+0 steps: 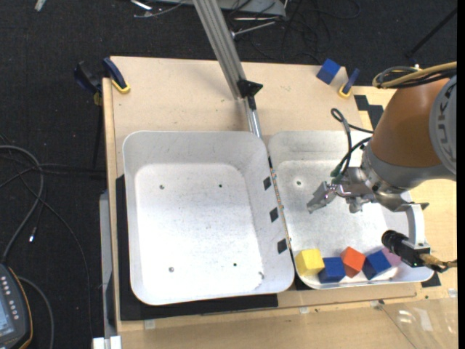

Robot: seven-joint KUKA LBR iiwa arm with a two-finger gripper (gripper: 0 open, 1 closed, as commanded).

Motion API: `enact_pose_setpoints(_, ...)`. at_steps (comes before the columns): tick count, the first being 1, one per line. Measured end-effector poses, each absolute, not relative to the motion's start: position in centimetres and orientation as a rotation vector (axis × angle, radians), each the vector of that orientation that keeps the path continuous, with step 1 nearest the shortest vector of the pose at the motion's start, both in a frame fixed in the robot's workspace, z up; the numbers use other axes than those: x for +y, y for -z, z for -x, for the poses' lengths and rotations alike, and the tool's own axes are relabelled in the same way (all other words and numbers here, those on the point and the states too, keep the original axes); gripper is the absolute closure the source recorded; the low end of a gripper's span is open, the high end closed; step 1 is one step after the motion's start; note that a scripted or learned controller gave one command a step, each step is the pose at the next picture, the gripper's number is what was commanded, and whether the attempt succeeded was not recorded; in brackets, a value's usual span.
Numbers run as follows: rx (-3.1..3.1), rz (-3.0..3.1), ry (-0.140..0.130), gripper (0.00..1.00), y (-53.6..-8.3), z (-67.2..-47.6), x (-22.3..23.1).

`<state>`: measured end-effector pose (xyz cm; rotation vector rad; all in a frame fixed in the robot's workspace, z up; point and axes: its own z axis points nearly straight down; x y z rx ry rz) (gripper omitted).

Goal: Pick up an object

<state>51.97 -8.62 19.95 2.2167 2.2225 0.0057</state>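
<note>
Several small blocks lie in a row along the front edge of the right bin [305, 147]: a yellow block [309, 260], a blue block [332, 269], an orange block [353, 260] and another blue block [376, 264], with a pale purple piece [392, 256] just behind it. My gripper [336, 201] hangs over the middle of the right bin, behind the row and apart from it. It is open, its two grey fingers spread, and nothing sits between them. The arm's wrist hides part of the bin's right side.
The left bin [138, 195] adjoins the right one. A loose blue cube [329, 70] rests on the bench at the back right. A metal pole [221, 42] slants up from between the bins. Clamps [116, 75] grip the bench's back left corner.
</note>
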Motion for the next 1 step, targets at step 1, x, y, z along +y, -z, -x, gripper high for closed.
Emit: enact_pose_setpoints(1, 2.228, -2.216, -0.001, 0.0, -19.52, -52.54, -5.85)
